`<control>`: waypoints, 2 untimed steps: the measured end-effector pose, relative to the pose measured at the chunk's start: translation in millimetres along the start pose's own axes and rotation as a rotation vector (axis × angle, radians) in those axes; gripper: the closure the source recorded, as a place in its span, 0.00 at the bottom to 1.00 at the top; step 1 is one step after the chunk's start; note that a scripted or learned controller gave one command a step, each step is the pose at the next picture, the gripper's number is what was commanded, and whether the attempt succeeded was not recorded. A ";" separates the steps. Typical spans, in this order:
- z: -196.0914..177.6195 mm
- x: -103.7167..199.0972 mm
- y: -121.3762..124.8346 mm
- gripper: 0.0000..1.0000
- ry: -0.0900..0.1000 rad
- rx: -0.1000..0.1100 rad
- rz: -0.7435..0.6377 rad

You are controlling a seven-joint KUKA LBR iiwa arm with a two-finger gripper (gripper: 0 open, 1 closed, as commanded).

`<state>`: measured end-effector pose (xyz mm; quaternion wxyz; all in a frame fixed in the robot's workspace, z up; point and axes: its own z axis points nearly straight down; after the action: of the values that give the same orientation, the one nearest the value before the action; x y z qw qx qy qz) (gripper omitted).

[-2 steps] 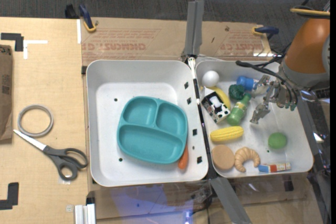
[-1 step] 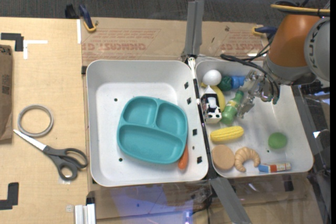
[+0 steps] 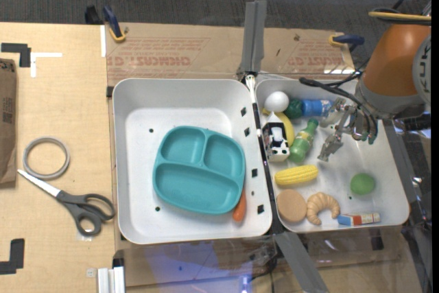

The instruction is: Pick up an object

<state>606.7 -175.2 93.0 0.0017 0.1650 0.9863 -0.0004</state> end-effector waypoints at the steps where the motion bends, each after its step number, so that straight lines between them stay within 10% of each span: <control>1: 0.8 -7.9 51.4 0.00 0.009 0.012 0.035; 2: 0.8 -3.8 58.0 0.00 0.004 0.028 0.229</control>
<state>629.2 -121.6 92.2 -0.0026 0.2764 0.9610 -0.0135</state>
